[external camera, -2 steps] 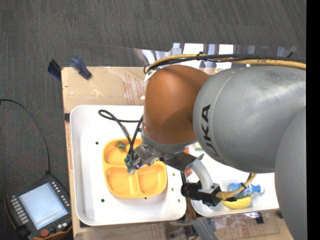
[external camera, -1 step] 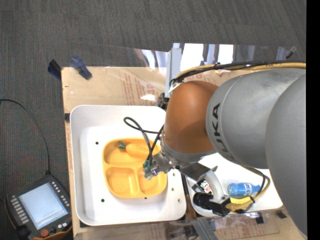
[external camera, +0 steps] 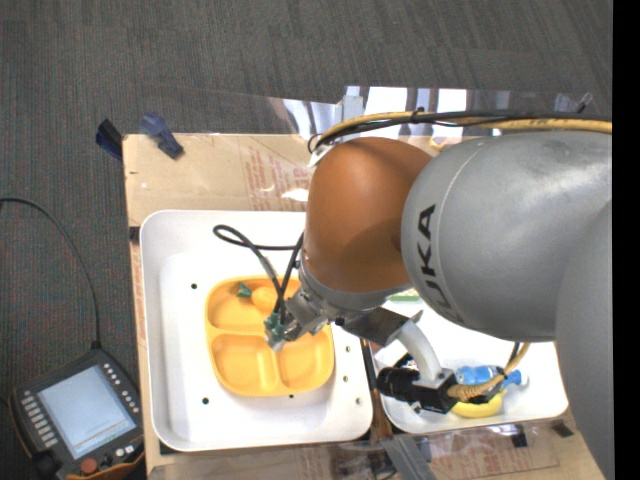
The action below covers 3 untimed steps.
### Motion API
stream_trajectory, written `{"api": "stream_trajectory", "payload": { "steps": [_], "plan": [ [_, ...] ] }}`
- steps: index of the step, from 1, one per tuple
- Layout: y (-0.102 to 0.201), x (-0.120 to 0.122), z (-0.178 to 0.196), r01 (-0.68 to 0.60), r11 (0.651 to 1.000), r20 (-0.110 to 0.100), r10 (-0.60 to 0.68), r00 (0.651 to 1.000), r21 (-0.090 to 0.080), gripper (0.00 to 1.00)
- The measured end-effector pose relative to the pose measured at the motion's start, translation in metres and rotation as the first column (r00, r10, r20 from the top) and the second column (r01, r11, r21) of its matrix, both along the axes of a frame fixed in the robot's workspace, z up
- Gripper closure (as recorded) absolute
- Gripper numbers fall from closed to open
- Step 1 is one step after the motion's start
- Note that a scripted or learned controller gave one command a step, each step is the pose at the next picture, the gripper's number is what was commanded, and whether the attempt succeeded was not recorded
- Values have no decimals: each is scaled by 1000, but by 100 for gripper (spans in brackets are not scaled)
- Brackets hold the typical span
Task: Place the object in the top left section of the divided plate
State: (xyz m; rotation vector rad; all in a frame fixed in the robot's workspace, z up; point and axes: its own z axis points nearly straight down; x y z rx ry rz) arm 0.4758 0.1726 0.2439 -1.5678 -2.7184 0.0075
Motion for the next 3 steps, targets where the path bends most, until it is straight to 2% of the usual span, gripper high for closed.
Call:
{"api": "stream_trajectory", "payload": {
  "steps": [1, 2, 3],
  "plan": [
    [-41, 0, -60, 80, 997, -3, -80, 997, 0, 100],
    [0, 0, -20, -113, 994, 0, 113, 994, 1, 100],
    [-51, -1, -90, -291, 957, -3, 291, 957, 3, 100]
  ]
}}
